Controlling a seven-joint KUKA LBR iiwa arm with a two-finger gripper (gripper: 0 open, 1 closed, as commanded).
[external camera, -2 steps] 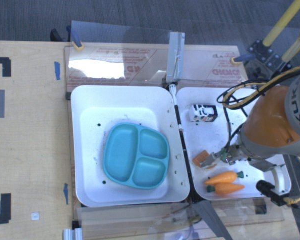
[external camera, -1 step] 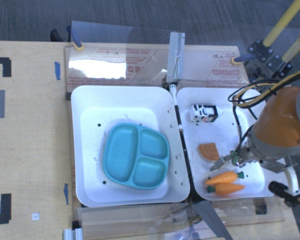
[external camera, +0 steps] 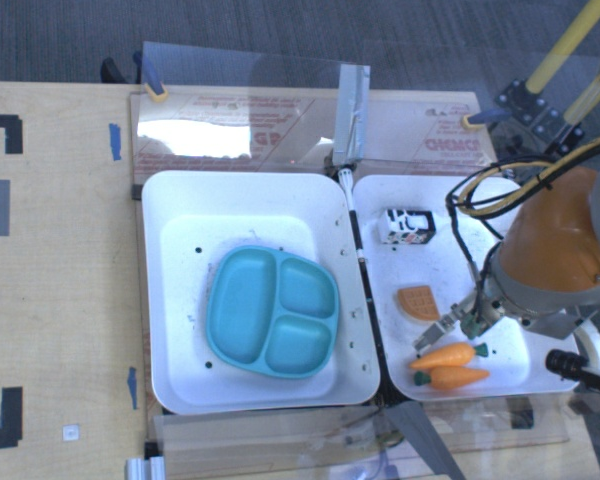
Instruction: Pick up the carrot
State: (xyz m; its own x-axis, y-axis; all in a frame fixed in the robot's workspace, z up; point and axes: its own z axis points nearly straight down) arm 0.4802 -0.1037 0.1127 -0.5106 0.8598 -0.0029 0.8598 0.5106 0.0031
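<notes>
The carrot (external camera: 448,366) lies in the right bin (external camera: 400,268), near its front wall; it looks like two orange pieces lying side by side with green at one end. The pincer (external camera: 458,326) hangs just above and beside it, its tips close to the carrot's upper piece; I cannot tell how far it is parted or whether it grips anything. A tan biscuit-like piece (external camera: 417,303) sits just behind. The left bin (external camera: 170,268) carries a blue divided plate (external camera: 272,311).
</notes>
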